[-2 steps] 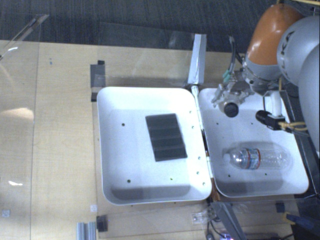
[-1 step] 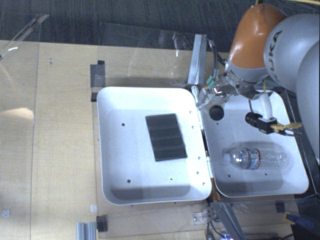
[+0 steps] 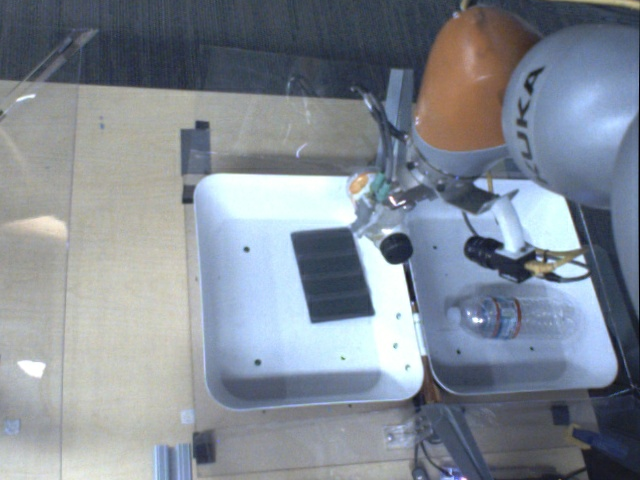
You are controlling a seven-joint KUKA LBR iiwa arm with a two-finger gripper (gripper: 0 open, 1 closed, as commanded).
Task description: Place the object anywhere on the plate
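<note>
Bottle (image 3: 512,317) apparently apart from gripper (image 3: 372,200)

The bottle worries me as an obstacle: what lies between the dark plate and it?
In the camera view, the bins' adjoining rims lie between the dark plate and the bottle.

The scene is brightly and evenly lit from above. The left bin (image 3: 230,298) is close to blown out, its white floor showing little texture, with a soft grey shadow along its near wall. The bench (image 3: 100,268) carries pale glare patches at the left, reflections off a clear sheet. The arm (image 3: 560,98) shows a broad soft highlight on its orange band and grey shell. The bottle (image 3: 510,316) glints faintly. Focus is fair overall but grainy; small parts around the tool (image 3: 380,203) blur together.
</note>
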